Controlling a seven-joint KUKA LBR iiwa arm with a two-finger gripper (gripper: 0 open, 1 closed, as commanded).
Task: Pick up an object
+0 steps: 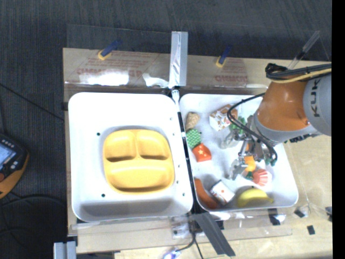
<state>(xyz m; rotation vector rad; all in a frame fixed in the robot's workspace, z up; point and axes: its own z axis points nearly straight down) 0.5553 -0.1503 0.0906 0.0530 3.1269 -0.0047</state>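
Observation:
My gripper (243, 162) is low in the right bin (288, 183), reaching in from the right under the orange wrist band. A small orange object (249, 164) lies right at its tip, and a red and white object (260, 176) sits just beyond it. Nearby in the same bin are a yellow banana (253, 197), a white cube (222, 190), a brown piece (205, 195), a red-orange block (201, 153), a green checkered piece (193, 139), a tan object (192, 119) and a white patterned object (220, 118).
The left bin (86, 112) holds a yellow divided tray (139, 159). A raised divider (182, 139) separates the two bins. Cables hang from the wrist over the right bin's middle. The bench's wooden edge runs along the back and right.

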